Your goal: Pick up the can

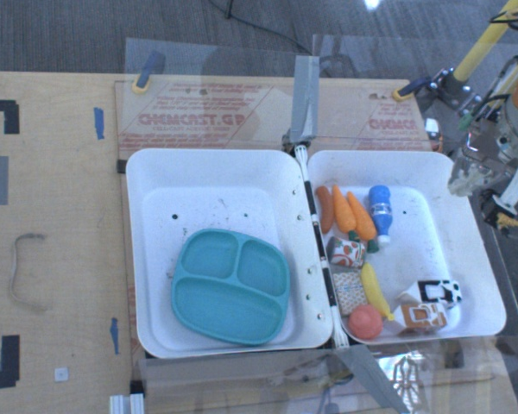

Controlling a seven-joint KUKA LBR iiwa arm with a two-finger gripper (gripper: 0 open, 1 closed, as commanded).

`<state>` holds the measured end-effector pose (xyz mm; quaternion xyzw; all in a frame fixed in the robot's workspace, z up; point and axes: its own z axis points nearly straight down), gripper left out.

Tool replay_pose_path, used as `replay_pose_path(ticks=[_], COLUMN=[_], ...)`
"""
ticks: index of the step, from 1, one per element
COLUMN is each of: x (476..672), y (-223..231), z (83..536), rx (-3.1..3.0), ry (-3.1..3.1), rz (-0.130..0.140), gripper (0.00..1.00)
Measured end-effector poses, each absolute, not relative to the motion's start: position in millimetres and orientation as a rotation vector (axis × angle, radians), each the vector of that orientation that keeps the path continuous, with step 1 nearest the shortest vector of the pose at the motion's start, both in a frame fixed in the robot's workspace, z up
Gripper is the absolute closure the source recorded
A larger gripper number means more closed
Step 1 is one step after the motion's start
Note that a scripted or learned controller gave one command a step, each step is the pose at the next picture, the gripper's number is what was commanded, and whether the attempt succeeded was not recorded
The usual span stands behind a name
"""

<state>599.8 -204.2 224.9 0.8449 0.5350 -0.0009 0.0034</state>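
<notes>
Can (346, 252) lies on its side against the right bin's (466, 198) left wall, carrots (345, 210) and banana (374, 289) crowding it. Pincer (471, 176) over the bin's right rim; I can't tell its opening. Risk: snagging neighbours, can rolling.

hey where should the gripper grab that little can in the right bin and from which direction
Probably from straight above, closing across the can's rounded body. It seems to lie near the bin's left wall, with carrots just beyond it and a yellow banana on the near side. The right side looks freest, so fingers fit best left and right. The gripper sits at the bin's right rim.
</notes>
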Motion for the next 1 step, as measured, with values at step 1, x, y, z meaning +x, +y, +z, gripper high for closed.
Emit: replay_pose_path(ticks=[1], x=[600.7], y=[-203.7], z=[235.2], rx=[2.643], ry=[1.679], rz=[-0.003], gripper=[1.00])
